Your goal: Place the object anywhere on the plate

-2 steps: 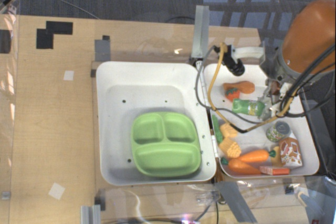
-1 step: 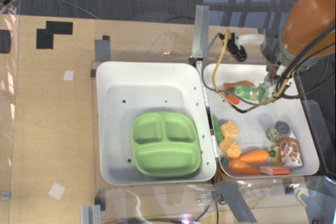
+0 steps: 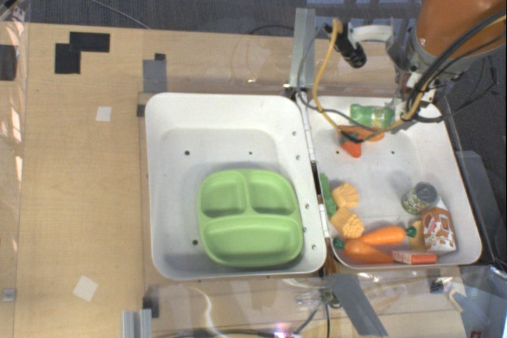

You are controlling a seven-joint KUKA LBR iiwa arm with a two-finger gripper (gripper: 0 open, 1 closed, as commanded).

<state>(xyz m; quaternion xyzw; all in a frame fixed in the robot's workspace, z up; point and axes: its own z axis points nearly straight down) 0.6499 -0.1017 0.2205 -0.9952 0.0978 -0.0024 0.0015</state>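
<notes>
— Where's the thing we're after?

— We take it to be the green bottle, lying on its side at the twelve o'clock end of the right bin, long axis running nine to three. An orange piece sits just beside it at seven o'clock.

— And the gripper?

— It hangs just at the bottle's three o'clock end, under the arm. We cannot tell whether the jaws are released or clenched, nor whether they touch the bottle.

— The plate?

— It sits in the left bin, toward seven o'clock from the bottle, across the wall between the bins. We judge the carry must go that way.
</notes>
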